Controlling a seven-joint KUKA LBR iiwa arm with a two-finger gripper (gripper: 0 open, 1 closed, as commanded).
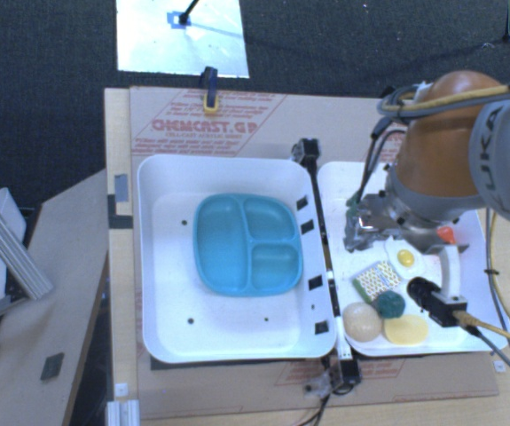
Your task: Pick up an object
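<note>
My gripper (357,235) hangs low over the left part of the right bin (339,185), under the grey and orange wrist. Just in front of it lie a yellow-and-white checkered piece (378,279), a teal ball (389,305), a beige round object (362,321) and a pale yellow object (405,330). A small fried-egg toy (404,258) lies to the gripper's right, and an orange bit (447,234) shows beside the wrist. Nothing is seen held. The arm hides the back of this bin.
The left bin (166,238) holds a blue divided plate (246,244). A black-clipped divider (315,229) separates the two bins. The objects crowd the right bin's front, close to its rim.
</note>
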